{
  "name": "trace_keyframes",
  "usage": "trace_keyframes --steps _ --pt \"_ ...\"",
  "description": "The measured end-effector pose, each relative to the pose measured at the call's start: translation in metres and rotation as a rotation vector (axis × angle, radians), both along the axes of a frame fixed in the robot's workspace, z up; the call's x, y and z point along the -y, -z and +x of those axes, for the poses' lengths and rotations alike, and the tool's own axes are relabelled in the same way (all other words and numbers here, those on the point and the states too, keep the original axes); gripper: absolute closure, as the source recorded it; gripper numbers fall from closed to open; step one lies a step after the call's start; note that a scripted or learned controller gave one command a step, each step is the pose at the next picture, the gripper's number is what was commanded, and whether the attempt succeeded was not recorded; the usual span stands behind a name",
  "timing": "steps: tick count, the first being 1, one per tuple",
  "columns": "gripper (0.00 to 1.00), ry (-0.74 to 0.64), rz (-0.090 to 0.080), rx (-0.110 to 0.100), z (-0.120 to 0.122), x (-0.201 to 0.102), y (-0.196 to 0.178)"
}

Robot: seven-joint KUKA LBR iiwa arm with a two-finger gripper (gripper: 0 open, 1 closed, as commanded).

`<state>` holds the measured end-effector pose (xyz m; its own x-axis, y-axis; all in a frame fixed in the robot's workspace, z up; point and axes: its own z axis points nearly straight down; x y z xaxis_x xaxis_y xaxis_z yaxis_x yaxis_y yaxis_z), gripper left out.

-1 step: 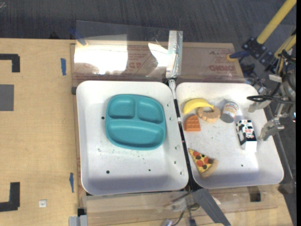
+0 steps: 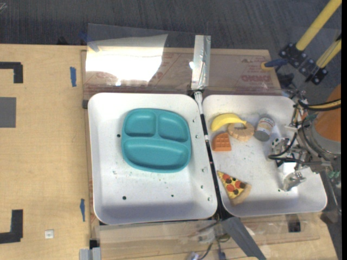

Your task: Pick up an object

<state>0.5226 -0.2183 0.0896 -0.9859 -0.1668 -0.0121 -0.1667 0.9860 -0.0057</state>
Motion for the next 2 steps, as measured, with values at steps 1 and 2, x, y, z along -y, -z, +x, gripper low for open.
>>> trace_keyframes --steps 1,2 --pt "1.00 -0.004 -0.003 0.014 0.005 -0.002 -0.013" --pt "1.00 0.115 0.008 0.002 -0.005 -0.101 -0.001"
